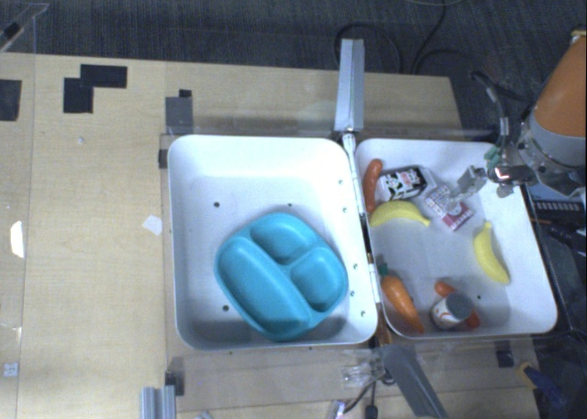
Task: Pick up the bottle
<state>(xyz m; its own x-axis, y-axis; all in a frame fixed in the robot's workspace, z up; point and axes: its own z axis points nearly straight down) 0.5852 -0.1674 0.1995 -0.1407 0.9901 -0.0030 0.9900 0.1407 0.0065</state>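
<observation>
The bottle (453, 310) stands or leans near the front edge of the right bin (541, 252), its grey cap towards the camera, just beside a carrot (400, 301). The end effector (477, 179) hangs over the bin's far right part, near a small packet (449, 206), so the bottle lies well towards the front from it, past a banana (491, 255). The arm (559, 115) reaches in from the right, its wrist low. Whether the end effector's fingers are apart or together I cannot tell; they look blurred.
</observation>
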